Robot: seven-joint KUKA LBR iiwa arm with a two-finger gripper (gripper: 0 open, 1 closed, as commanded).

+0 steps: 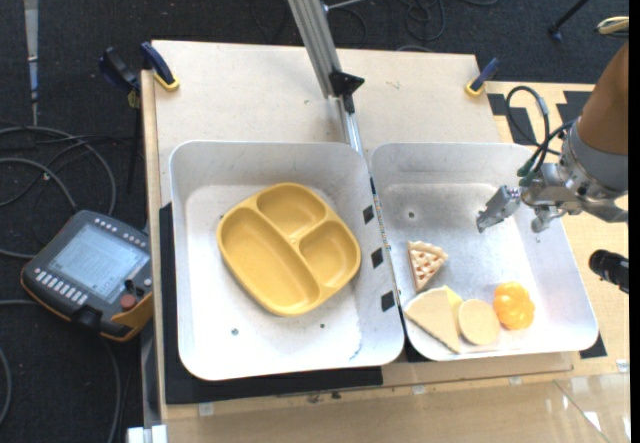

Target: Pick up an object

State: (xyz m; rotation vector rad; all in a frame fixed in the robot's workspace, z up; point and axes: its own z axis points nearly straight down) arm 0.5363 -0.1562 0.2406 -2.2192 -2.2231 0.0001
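In the right bin point(440, 181) lie a small pizza slice point(426, 262), a pale cheese wedge point(435, 317), a round cream slice point(479, 322) and an orange fruit point(513, 306), all near the front. My gripper point(518, 211) hovers over the bin's right middle, above and behind these items. Its two fingers are spread apart with nothing between them. The nearest item, the orange fruit, sits well below the gripper in the view.
A yellow divided plate point(288, 246) fills the middle of the left bin point(200, 191). A slanted metal bar point(312, 16) runs from the top down to the divider between the bins. A teach pendant point(88, 271) rests on the floor at left.
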